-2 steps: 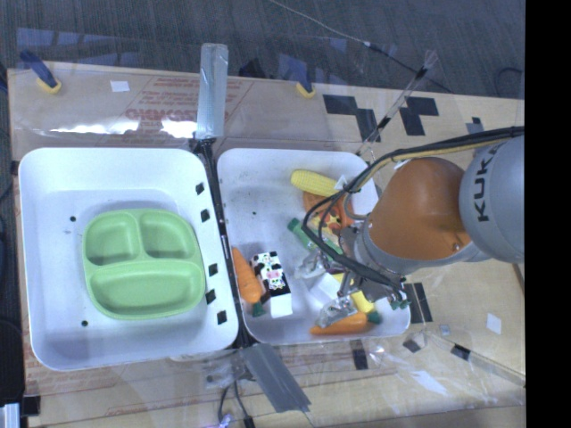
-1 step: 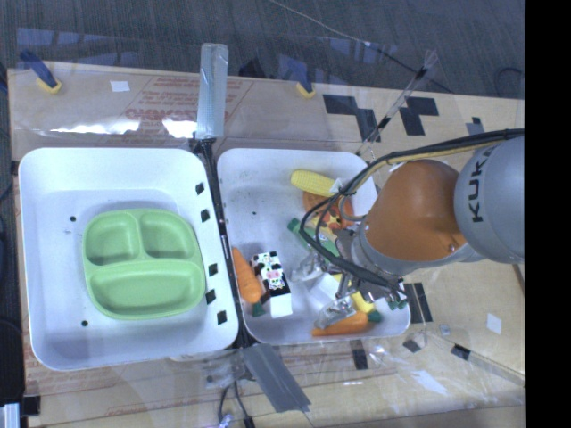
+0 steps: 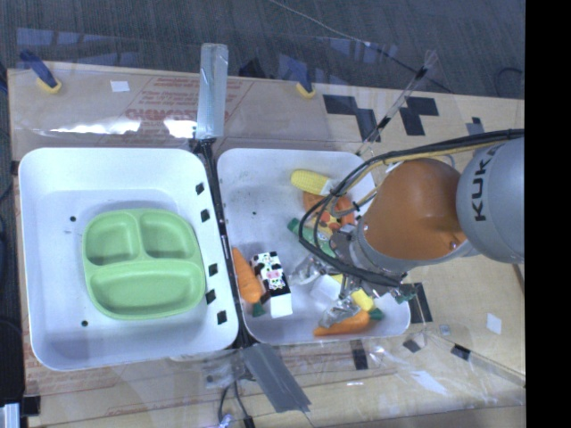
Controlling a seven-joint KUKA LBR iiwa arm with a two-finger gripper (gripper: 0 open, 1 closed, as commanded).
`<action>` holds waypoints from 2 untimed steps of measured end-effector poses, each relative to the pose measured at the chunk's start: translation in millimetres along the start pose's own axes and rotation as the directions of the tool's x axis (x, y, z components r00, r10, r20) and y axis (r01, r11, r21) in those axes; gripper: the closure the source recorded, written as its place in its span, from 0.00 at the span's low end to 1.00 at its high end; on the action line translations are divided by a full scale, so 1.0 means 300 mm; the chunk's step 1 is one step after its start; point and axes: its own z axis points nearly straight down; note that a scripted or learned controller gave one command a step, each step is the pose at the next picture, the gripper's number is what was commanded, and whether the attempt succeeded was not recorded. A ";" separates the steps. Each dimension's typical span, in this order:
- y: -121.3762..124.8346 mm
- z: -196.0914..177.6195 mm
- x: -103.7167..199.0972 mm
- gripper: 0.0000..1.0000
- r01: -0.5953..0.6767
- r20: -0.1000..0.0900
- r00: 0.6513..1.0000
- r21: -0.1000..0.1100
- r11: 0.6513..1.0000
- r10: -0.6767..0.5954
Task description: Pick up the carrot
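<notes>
- Over the right bin [image 3: 234,239] my pincer [image 3: 343,308] hangs low; whether it is open or closed I cannot tell.
- Just beneath it lies a carrot [image 3: 342,325], near the front wall.
- Left bin [image 3: 36,239] holds a green tray [image 3: 141,263].

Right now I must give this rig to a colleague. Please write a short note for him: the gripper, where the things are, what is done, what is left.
Gripper: low in the right bin, near its front wall; whether its jaws are open or shut cannot be seen.
Carrots: one by the right bin's left wall, beside the cow-patterned block; another at the front wall, just under the gripper.
Corn lies at the back. Green plate sits in the left bin.
Done: arm has reached in.
Left: grasp and lift a carrot; no grasp is visible.
</notes>
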 end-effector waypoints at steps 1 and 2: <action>0.014 -0.043 -0.010 0.00 0.050 0.001 0.999 0.001 0.999 -0.050; -0.110 -0.008 0.029 0.00 -0.225 0.010 0.974 0.003 0.974 0.225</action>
